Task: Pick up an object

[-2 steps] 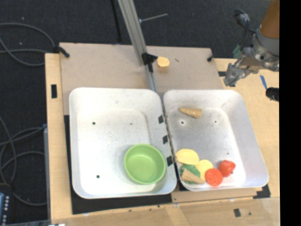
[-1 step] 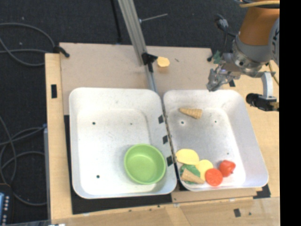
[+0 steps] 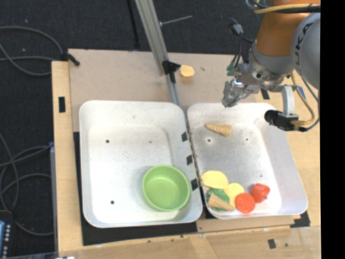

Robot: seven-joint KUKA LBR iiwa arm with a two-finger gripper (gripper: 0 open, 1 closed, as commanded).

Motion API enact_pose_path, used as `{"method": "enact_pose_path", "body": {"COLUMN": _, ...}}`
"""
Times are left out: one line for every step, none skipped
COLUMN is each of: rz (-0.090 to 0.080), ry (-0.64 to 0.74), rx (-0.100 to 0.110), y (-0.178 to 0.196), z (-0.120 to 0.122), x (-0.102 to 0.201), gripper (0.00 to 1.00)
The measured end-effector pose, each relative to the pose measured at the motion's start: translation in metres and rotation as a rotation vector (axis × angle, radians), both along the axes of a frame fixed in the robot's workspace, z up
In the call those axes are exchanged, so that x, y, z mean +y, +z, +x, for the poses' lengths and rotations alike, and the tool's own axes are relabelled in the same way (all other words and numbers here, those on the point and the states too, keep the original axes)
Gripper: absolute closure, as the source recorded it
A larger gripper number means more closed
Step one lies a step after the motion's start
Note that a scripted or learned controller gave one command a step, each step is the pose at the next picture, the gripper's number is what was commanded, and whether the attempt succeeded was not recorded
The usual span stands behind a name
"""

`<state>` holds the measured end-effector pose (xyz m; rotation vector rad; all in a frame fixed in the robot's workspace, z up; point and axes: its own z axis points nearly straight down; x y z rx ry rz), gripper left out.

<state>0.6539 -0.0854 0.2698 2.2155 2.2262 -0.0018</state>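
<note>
My gripper (image 3: 233,97) hangs over the far edge of the right bin (image 3: 280,161), its fingers pointing down and close together with nothing between them. A tan cone (image 3: 219,129) lies in that bin, below and a little left of the gripper. In the near left corner of the same bin sits a cluster: a yellow piece (image 3: 214,179), a second yellow piece (image 3: 235,190), a tan wedge (image 3: 220,200) on something green, and two red pieces (image 3: 245,203) (image 3: 260,191).
A green bowl (image 3: 165,187) sits in the left bin (image 3: 108,144) near its front right corner. A metal post (image 3: 156,36) rises slantwise from between the bins at the back. A small yellow object (image 3: 187,71) lies on the bench behind the bins.
</note>
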Motion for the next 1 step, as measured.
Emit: {"method": "enact_pose_path", "body": {"rz": 0.000, "ry": 0.000, "rx": 0.000, "y": -0.0096, "z": -0.0051, "x": 0.0416, "gripper": 1.00}}
